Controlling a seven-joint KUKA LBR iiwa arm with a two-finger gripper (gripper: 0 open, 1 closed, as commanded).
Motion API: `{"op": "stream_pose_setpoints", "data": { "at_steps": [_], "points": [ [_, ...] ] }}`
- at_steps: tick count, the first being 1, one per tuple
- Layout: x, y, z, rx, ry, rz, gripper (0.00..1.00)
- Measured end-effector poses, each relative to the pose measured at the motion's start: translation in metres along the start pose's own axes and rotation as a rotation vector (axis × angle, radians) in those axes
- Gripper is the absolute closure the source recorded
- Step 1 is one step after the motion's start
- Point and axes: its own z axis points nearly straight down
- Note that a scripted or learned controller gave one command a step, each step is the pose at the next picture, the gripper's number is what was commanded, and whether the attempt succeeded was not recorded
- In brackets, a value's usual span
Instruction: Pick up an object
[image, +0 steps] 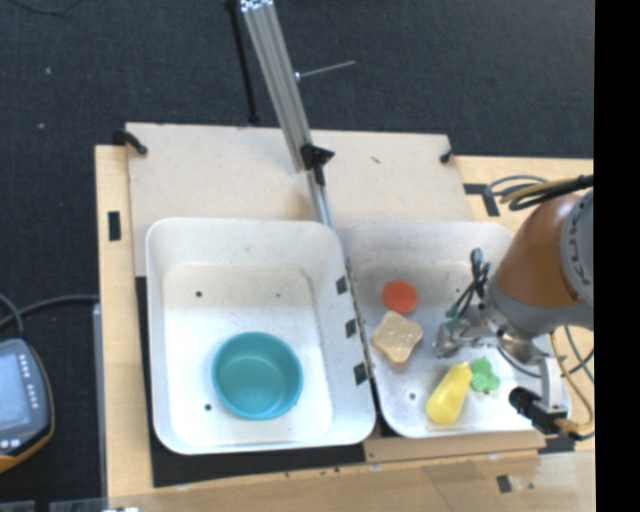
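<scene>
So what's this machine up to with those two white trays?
A grey robot arm with an orange band reaches in from the right, its claw low inside the right white bin. Lying there are a round red piece, a tan sponge-like block, a yellow bottle-shaped toy and a small green piece. The left white bin holds a teal bowl. I can't see anything held.

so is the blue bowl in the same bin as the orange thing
No, the blue bowl sits in the left bin, while the orange thing lies in the right bin.
</scene>
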Motion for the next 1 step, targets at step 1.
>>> {"op": "stream_pose_setpoints", "data": {
  "at_steps": [1],
  "points": [
    [-0.0068, 0.0017, -0.0618, -0.001, -0.002, -0.009, 1.00]
  ]
}}
